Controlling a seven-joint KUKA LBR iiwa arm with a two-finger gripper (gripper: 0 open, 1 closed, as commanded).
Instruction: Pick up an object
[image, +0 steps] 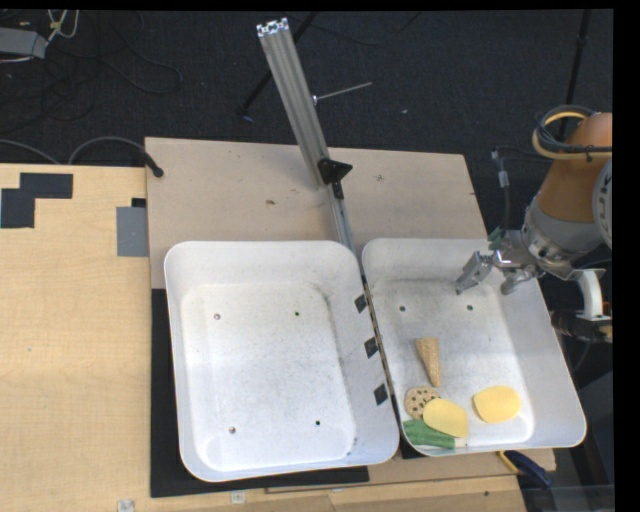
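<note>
In the right bin (530, 320) lie several small items near its front. A tan cone-shaped piece (429, 358) rests near the middle. A round brown cookie-like disc (416, 401) sits beside a yellow oval piece (446, 417), which lies on a green piece (428, 434). Another yellow piece (497, 404) is to their right. My gripper (490, 275) hangs over the far right part of this bin, its two fingers spread open with nothing between them, well away from the items.
The left bin (200, 270) stands next to the right one, joined by black clips (371, 346). A slanted metal rail (300, 100) rises behind the bins. The arm's orange-banded body (572, 190) is at the right edge.
</note>
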